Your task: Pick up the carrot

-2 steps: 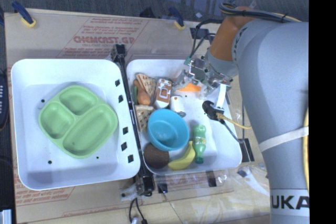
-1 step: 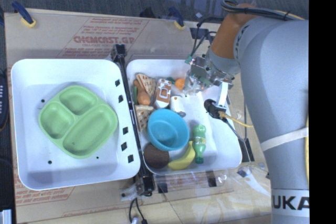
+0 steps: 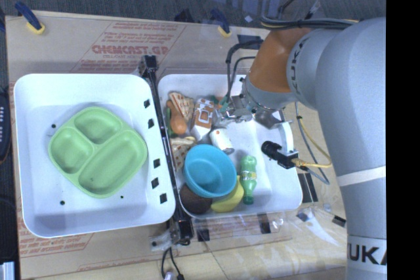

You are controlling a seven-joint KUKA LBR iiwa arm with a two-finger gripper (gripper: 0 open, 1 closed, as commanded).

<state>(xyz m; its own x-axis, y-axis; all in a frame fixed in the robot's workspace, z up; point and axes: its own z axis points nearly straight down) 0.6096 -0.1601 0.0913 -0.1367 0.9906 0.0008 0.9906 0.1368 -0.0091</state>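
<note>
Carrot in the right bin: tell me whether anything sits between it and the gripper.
The carrot lies by the right bin's left wall, and the gripper hangs to its right. A small printed packet sits between them, tight against the carrot. From above, nothing visible covers the carrot's orange body.

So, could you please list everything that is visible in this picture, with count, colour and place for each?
divided plate: 1, light green, in the left bin
left bin: 1, white, left half of the bench
right bin: 1, white, beside the left bin
carrot: 1, orange, far left part of the right bin
bowl: 1, blue, near part of the right bin
bottle: 1, green, right of the bowl
yellow item: 1, under the bowl's near rim, kind unclear
brown item: 1, near left corner of the right bin, kind unclear
clamps: 2 seen, blue and yellow, far edge of the bench
arm: 1, grey with orange band, from the right
gripper: 1, dark, over the far part of the right bin
</note>
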